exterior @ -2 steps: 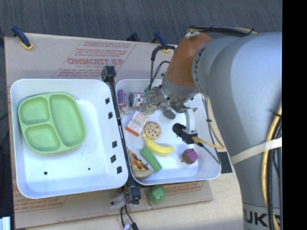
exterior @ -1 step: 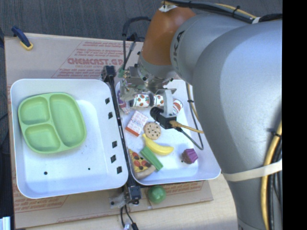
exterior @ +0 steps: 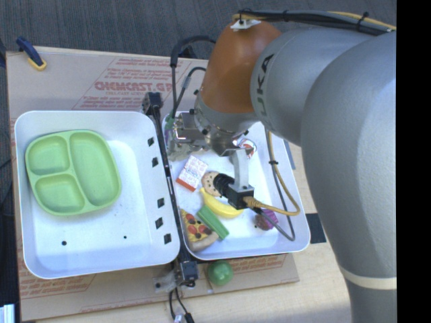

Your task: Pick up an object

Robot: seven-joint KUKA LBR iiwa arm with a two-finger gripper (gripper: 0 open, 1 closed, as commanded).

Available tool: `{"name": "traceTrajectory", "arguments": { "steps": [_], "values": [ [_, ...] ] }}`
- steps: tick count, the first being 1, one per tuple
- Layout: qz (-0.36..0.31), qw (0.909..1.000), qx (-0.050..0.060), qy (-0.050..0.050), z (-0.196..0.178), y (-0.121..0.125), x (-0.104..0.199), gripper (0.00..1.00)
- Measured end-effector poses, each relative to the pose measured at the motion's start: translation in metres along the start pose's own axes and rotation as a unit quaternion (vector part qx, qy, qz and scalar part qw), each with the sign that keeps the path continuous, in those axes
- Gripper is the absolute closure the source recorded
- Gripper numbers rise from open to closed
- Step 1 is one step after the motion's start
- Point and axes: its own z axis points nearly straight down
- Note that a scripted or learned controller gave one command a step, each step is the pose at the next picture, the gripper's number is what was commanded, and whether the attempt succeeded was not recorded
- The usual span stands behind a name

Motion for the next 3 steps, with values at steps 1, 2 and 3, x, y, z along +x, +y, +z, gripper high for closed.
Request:
{"name": "traceTrajectory", "arguments": {
  "steps": [1, 2, 3],
  "values": [
    [-0.001, 1.0000, 0.001, -0.001, -0.002, -0.087, 0.018, 1.00],
    [0.000, 1.0000, 0.000, -0.001, -0.002, -0.086, 0.018, 0.00],
    [0.000, 1.0000, 0.001, -0.002, 0.045, -0.072, -0.024, 0.00]
  ]
}}
